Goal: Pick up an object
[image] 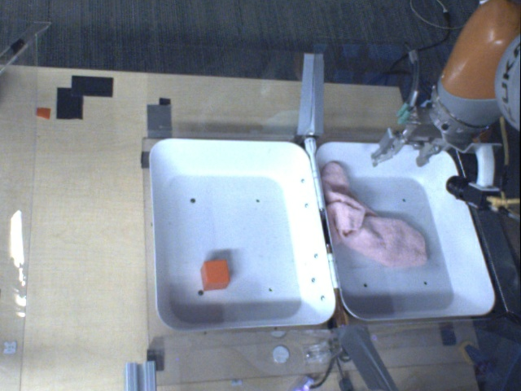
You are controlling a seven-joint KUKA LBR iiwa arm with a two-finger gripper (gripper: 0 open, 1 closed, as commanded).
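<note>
Where the tool is: Since the arm comes in from the right, the tool [404, 147] hangs over the far edge of the right bin [468, 287], with its two fingers spread apart and nothing between them.
Where the thing is: the pink cloth [376, 233] lies in the right bin, bunched along the left wall and spreading out toward the middle. It is near the tool but not touching it.
What could go wrong: the cloth is soft and flat, so I think the fingers could close on a thin fold that slips out, or on air.
Another risk: the top of the cloth sits just beside the wall between the bins, so a finger could bump that wall if it goes down there.
Safer spot: the fat part in the middle looks easier to pinch.
Other things: an orange block [216, 274] sits in the left bin [175, 218], well apart from the tool.
On the desk: black shapes [80, 95] and a small orange bit [43, 113] lie far left on the desk [73, 243].
In the way: nothing lies between the tool and the cloth.
</note>
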